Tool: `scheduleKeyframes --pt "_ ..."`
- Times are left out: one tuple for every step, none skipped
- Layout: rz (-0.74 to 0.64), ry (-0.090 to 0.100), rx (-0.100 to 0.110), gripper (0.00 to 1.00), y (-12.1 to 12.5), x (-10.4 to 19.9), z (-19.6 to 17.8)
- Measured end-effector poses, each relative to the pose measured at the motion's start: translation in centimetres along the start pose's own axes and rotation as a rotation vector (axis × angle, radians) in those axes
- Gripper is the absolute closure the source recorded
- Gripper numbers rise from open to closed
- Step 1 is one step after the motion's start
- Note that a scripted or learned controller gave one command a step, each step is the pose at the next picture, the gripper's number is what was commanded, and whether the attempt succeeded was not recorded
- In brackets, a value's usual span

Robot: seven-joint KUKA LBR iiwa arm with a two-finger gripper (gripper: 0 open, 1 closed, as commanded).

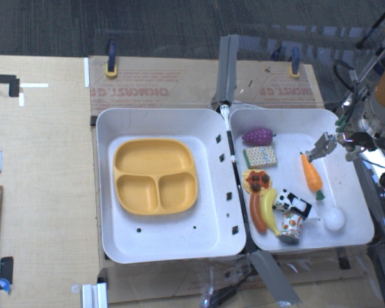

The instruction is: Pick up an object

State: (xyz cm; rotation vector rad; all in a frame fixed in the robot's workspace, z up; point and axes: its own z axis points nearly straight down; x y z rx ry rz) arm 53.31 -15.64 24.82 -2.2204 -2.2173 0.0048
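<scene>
While gripper [322, 147] hovers at the right bin's [359, 233] three o'clock edge:
Fingers: spread slightly, nothing between them.
Carrot [312, 172]: orange, tapered, green stub at its lower end; lying just below the fingertips, apart.
White ball [334, 219]: at carrot's five o'clock.

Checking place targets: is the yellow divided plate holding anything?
Empty. The yellow divided plate in the left bin shows bare in all three compartments; the toys, such as the carrot, lie in the right bin.

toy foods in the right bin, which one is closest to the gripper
The carrot: its orange top lies just below the gripper, while the grapes, banana and hot dog lie further left.
</scene>
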Motion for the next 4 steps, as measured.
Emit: scheduleKeyframes --pt "-0.099 -0.001 -0.003 0.0 -1.4 -1.6 14.3" --pt "-0.111 0.0 -0.002 0.0 3.5 -2.6 15.8" --pt "-0.105 -0.001 -0.001 1.0 3.5 -2.7 15.1" --pt "-0.114 -0.002 -0.003 1.0 9.2 1.3 4.8"
